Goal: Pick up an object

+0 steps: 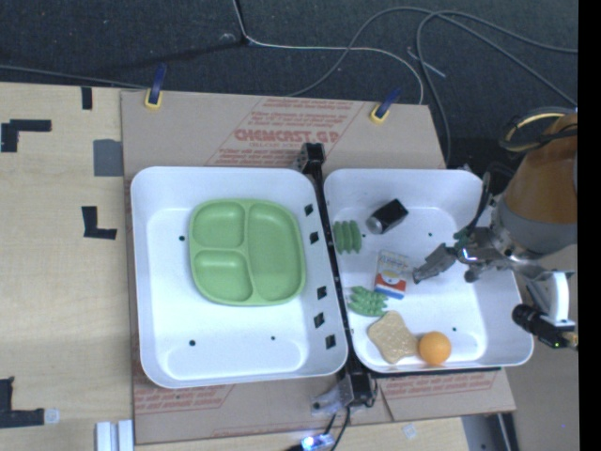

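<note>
The right bin (470,188) holds several small objects. A black cylinder (386,216) lies near its back, and a green ridged piece (349,236) rests against the left wall. A small red, white and blue carton (392,283) sits mid-bin, with a green leafy toy (366,300) just left of it. At the front are a tan bread-shaped piece (392,336) and an orange ball (434,348). My gripper (434,264) hangs over the bin's middle, just right of the carton, and nothing is seen held in it. The grey arm with its orange band (549,181) reaches in from the right.
The left bin (150,252) carries a green divided plate (249,251). A black divider (324,252) runs between the bins. Both bins sit on a cardboard sheet (282,130), with cables (376,36) behind.
</note>
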`<action>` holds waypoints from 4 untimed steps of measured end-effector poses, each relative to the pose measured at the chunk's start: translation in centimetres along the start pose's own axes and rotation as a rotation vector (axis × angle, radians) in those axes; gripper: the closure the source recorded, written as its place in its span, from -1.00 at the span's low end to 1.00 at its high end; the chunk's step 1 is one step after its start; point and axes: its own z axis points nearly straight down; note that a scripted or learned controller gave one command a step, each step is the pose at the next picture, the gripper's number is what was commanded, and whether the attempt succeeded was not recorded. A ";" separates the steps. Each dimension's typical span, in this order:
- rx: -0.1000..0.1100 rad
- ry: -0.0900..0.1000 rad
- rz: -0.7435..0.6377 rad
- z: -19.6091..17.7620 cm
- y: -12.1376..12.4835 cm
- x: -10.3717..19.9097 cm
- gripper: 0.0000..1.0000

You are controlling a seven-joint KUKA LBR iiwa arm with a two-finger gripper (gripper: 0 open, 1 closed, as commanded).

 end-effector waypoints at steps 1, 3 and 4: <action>0.000 0.000 0.000 6.2 -0.6 0.0 -1.00; -0.007 -0.004 0.000 7.2 -0.5 -0.1 1.00; -0.008 -0.001 -0.002 1.6 0.2 0.7 1.00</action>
